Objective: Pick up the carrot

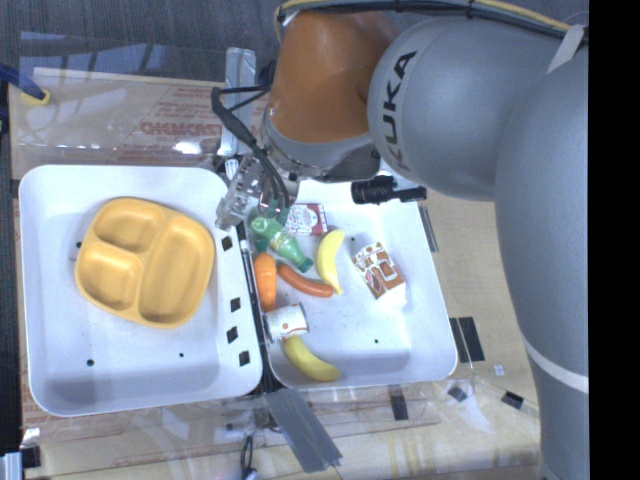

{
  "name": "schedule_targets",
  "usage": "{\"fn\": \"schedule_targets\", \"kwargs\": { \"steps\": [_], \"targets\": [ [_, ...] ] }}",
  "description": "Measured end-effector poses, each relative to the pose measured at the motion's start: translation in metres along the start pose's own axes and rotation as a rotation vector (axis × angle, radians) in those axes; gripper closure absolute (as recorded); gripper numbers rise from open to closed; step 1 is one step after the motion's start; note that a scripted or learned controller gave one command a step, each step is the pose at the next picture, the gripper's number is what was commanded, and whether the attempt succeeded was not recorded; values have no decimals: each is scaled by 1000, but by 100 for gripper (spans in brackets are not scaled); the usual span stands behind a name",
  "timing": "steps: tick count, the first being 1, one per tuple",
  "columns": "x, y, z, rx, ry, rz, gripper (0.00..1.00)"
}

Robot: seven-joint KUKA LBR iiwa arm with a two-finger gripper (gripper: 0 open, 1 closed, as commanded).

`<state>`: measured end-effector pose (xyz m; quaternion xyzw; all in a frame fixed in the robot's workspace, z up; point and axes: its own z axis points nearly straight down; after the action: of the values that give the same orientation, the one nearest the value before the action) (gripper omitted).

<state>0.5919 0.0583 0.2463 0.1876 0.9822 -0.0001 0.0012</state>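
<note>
Carrot [265,279] lies against the right bin's [420,343] left wall, just below the green bottle [277,240]. Gripper [240,203] hovers above the bottle, holding nothing; finger spread: cannot tell. Crowding probably forces a steep approach.

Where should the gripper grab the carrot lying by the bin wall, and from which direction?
Probably the carrot's orange middle, coming straight down from above. It lies flat and lengthwise along the right bin's left wall, green top toward the gripper, so the fingers should close across its narrow width, one slipping between carrot and wall.
</note>
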Motion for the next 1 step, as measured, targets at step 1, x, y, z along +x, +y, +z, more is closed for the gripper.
{"fn": "schedule_targets", "kwargs": {
  "steps": [1],
  "targets": [
    [42,47,15,1,3,-166,100]
  ]
}}
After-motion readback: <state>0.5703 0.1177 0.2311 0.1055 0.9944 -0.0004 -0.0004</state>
